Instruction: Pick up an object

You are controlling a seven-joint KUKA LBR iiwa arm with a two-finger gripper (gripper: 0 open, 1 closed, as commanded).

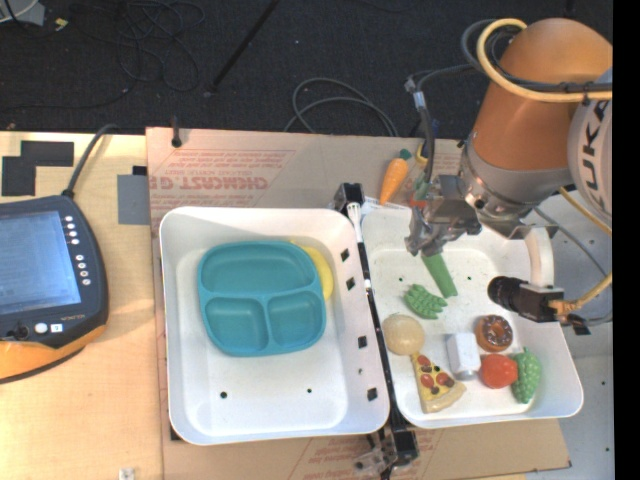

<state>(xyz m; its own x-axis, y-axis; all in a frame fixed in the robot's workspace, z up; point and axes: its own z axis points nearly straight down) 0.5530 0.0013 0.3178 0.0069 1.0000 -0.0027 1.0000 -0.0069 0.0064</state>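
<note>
Jaws: closed on the upper end of a long green vegetable [438, 273], as far as the slanted view lets me judge; the gripper [428, 240] hangs over the right bin [570, 393].
Thing's place: it slopes down from the fingers toward the bin floor, just above a green leafy piece [424, 301].
Handling: probably light, stiff, smooth plastic; held by one end it may swing or slip.
Better hold: nearer its middle, across the narrow width.
Neighbours: pizza slice [436, 382], doughnut [494, 332], tomato [498, 370].

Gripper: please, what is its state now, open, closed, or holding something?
Gripper: over the right bin, at a green stick; open or closed cannot be told.
</note>
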